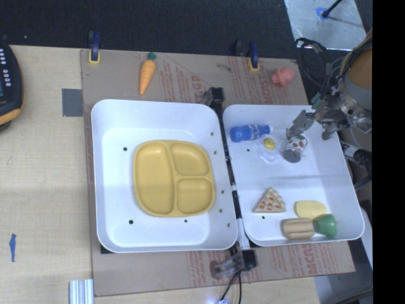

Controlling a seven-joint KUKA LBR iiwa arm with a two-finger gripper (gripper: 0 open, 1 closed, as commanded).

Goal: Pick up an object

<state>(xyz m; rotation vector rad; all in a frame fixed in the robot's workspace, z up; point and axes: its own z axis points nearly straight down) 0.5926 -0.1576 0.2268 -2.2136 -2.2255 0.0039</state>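
- two shallow white bins sit side by side on a brown board; left bin (pixel 107 233) holds a yellow divided plate (pixel 174 177) lying flat at its centre, three compartments facing up.
- right bin (pixel 351 195) holds the loose items. clock directions below are taken from the middle of this bin.
- blue bottle (pixel 249 132) lies on its side at about 10 o'clock, near the bin's left wall.
- small yellow piece (pixel 269 144) sits at about 11 o'clock, just beside the bottle's cap end; a faint clear bit lies under it (too blurred to name).
- small can (pixel 293 149), white and red with a grey end, lies tilted at about 12 o'clock.
- pizza slice (pixel 270 202) lies at about 7 o'clock.
- pale yellow lump (pixel 311 208) lies at about 5 o'clock, just beside the pizza slice.
- tan roll (pixel 297 228) lies at 6 o'clock against the near wall, with a green ball (pixel 325 225) touching its right end.
- arm enters from 2 o'clock of the right bin; orange band visible at the frame's right edge.
- gripper (pixel 299 126) is low over the bin's 12 o'clock area, its tip right above the can and seemingly touching its top edge.
- finger spread: cannot tell; the tips merge into one grey shape, and nothing is visibly clamped between them.
- outside the bins: toy carrot (pixel 147 74) on the board at 12 o'clock of the left bin; pink lump (pixel 283 76) at 12 o'clock of the right bin.
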